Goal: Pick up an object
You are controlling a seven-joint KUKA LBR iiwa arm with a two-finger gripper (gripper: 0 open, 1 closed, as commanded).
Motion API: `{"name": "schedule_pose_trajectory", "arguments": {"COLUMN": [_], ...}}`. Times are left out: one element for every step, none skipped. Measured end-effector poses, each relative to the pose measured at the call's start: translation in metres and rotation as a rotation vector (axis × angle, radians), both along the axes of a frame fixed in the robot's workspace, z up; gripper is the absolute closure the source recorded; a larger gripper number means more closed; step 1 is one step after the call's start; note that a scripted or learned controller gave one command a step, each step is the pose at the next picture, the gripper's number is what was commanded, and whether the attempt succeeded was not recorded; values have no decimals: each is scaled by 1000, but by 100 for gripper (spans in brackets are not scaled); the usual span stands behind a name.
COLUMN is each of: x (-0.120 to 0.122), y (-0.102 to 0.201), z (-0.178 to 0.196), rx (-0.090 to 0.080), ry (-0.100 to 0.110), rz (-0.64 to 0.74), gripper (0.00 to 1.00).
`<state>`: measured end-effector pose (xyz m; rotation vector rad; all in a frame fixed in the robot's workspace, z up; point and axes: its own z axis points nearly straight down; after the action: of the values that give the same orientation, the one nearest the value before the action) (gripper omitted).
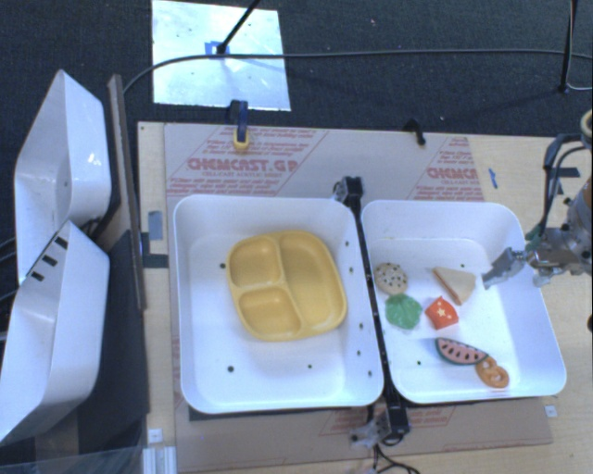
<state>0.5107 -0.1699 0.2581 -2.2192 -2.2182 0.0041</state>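
Camera view, fixed overhead at a slant: a bench (157,278) with a pale wood-toned top carries a clear protective sheet printed with red lettering (243,167). Two shallow white bins sit side by side on this sheet, touching along a black divider strip (366,296).

Left bin (199,278): contains one yellow compartment tray (285,283), lying flat near the bin centre, with three sections.

Right bin (528,324): contains the pickable items, all toy foods resting on the bin floor. A speckled cookie (390,277) lies nearest the divider. A green leaf piece (403,311) lies just below it. A red-orange block (441,313) sits just beside the leaf piece. A tan wedge (456,282) lies above the block. A watermelon slice (460,352) and an orange pretzel (493,373) lie near the lower right corner, close together.

Gripper (505,268): positioned over the upper right part of the right bin, close to the tan wedge. No item is visible between its fingers; whether they are spread or pressed together cannot be determined at this resolution.

Surroundings: dark carpeted floor (371,28) beyond the bench, a reflective metal plate (220,54) at top, cables across the floor, a blue-and-yellow clamp (240,125) on the bench's far edge, and two spare white bins (56,278) stacked at left.
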Motion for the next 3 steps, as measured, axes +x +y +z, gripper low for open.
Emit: {"name": "schedule_pose_trajectory", "arguments": {"x": [1, 6, 6], "y": [0, -6, -4], "z": [3, -43, -85], "rx": [-1, 0, 0], "ry": [-5, -2, -2], "rz": [1, 0, 1], "gripper": [0, 0, 0]}}
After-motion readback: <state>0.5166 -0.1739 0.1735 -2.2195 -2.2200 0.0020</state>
